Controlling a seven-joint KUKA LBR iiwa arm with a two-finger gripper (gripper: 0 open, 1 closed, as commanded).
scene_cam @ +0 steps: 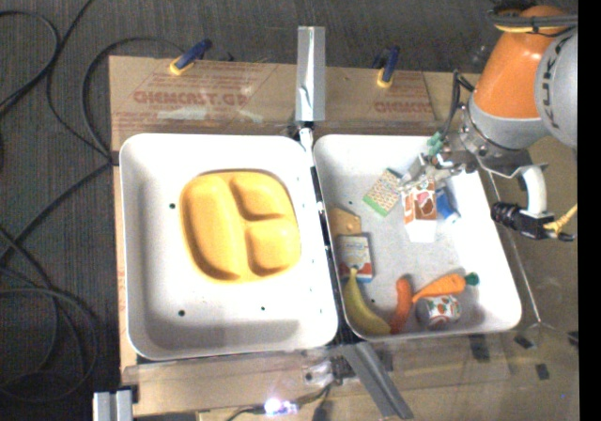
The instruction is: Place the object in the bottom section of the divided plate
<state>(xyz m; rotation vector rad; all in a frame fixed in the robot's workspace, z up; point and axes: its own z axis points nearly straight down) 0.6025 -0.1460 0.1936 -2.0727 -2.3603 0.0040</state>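
A yellow divided plate (241, 225) lies in the left white bin (150, 316), with one long section on its left and two smaller ones on its right. My gripper (427, 168) hangs over the upper right part of the right bin (502, 288). Directly below it stands a small red and white carton (422, 204), with a blue object (447, 204) at its right and a green and white packet (382, 192) at its left. I cannot make out whether the gripper touches any of them.
Lower in the right bin lie a banana (362, 304), an orange carrot (439, 286), a reddish sausage (401, 302), a small can (439, 311) and a little box (355, 256). A metal post (309, 76) stands behind the bins.
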